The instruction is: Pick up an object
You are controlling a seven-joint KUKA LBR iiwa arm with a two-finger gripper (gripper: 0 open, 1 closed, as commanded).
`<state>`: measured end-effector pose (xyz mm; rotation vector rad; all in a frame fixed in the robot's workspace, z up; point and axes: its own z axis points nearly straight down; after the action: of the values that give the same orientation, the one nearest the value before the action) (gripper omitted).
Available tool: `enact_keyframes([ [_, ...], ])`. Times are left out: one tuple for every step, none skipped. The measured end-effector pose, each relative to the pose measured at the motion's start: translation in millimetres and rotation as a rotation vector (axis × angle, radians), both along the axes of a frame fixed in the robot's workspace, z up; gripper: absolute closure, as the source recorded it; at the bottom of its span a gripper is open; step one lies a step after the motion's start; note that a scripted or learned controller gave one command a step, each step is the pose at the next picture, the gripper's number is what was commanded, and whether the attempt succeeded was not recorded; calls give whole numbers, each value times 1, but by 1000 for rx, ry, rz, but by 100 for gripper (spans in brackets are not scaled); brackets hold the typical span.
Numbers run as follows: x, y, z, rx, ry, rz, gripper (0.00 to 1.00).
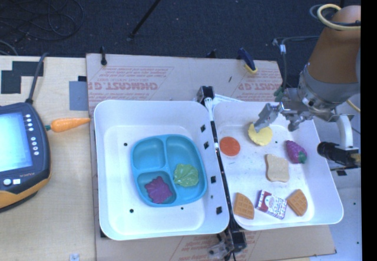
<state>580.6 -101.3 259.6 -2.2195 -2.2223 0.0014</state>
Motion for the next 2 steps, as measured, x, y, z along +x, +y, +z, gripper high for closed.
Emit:
enact_keyframes([
  [-13, -72, -159, 2, 0, -1, 0],
  [60, -47, -172, 0, -5, 3, 0],
])
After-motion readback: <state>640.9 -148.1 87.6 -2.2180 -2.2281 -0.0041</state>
